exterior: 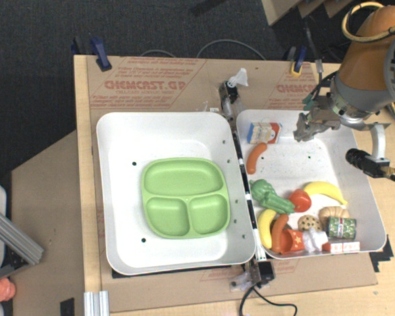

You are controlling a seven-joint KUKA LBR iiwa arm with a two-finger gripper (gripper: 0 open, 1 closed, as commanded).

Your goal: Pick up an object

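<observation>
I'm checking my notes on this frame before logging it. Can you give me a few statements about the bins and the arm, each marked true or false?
1. The green tray lies in the left bin. True.
2. The hot dog sits on the green tray. False: it lies in the right bin, near its left wall.
3. The gripper is above the right bin's far end. True.
4. A banana lies in the right bin. True.
5. The gripper holds the banana. False: the banana lies in the bin, apart from the gripper.
</observation>
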